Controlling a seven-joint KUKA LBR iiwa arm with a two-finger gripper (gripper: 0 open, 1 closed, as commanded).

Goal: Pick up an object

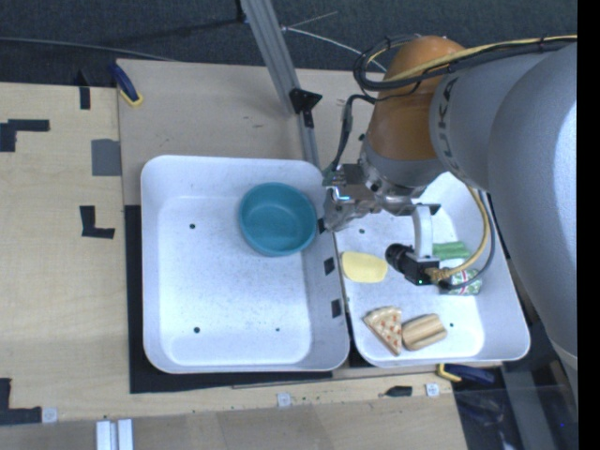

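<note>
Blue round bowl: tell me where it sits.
The blue round bowl sits in the left white bin, near its upper right corner, close to the wall shared with the right bin.

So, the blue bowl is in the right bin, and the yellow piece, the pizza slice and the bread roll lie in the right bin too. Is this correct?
Not quite. The camera view shows the blue bowl in the left bin. The yellow piece, the pizza slice and the bread roll do lie in the right bin.
</note>
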